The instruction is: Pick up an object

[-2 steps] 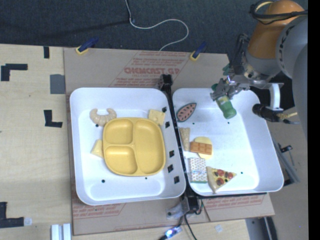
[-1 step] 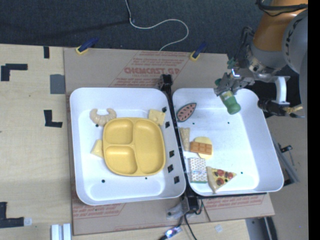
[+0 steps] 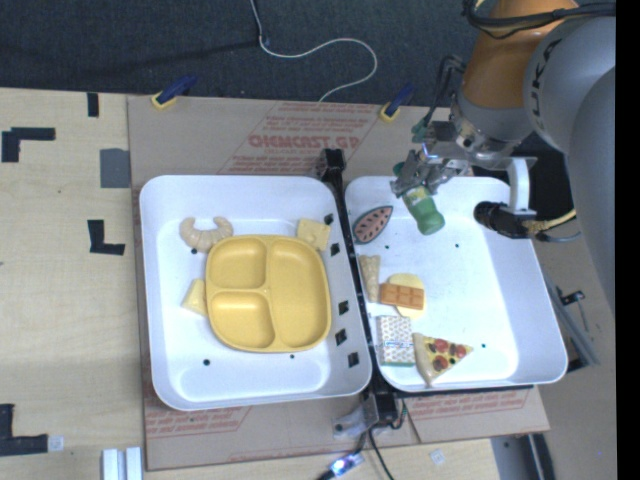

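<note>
The gripper (image 3: 418,180) hangs over the right bin (image 3: 500,298), near its back left corner, fingers closed on the top end of a small green bottle (image 3: 425,211). The bottle appears lifted clear of the bin floor, its long axis tilted, bottom end pointing toward the camera and slightly right.

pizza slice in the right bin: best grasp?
Come straight down on the pizza slice and pinch across its narrower pointed half, hand turned across the wedge. It lies flat near the right bin front wall, a wrapped packet close on its left, so a side approach looks crowded.
</note>
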{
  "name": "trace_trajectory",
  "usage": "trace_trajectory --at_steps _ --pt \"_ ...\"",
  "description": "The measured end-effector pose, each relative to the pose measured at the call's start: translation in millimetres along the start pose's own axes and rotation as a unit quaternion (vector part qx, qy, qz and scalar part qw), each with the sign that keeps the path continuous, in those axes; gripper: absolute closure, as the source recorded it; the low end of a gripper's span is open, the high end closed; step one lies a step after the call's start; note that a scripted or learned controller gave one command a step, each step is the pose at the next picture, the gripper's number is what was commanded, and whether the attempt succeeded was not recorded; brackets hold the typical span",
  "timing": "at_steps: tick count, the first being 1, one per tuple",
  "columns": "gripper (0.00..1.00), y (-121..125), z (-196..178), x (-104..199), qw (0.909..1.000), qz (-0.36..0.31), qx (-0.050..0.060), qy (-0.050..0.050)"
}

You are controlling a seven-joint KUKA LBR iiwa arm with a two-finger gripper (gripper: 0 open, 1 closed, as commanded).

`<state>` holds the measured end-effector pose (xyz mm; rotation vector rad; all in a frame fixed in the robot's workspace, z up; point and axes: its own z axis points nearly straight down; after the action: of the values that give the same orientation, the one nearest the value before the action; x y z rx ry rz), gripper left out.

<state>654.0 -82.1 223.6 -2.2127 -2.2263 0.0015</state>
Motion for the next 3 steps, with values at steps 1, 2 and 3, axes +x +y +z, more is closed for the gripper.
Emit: trace_trajectory --at_steps 1,2,3 --pt "1.0 7 -4 47 1.0 0.0 -0.001 0.0" --pt "1.0 5 8 99 1.0 0.0 0.0 0.0" --pt "1.0 -2 5 158 1.0 -0.001 0.0 0.0"
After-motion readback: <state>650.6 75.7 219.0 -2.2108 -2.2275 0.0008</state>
